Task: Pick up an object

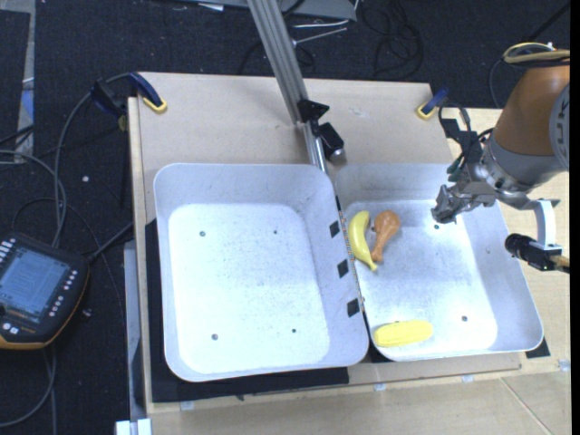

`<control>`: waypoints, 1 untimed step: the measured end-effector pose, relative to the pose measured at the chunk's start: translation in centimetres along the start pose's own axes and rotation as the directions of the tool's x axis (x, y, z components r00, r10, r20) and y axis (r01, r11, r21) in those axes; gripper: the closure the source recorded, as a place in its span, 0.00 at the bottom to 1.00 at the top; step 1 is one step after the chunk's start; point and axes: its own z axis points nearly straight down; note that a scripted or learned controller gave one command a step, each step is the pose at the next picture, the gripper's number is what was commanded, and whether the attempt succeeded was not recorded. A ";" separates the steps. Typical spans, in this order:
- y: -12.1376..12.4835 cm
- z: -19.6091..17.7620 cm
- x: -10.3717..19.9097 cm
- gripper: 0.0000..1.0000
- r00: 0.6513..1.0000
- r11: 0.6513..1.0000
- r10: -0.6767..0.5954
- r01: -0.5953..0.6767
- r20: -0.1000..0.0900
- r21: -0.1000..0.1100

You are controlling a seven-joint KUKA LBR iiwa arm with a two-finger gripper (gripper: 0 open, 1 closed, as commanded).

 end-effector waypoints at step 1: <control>0.1 -6.3 0.4 1.00 1.000 1.000 -0.001 0.001 0.000 -0.002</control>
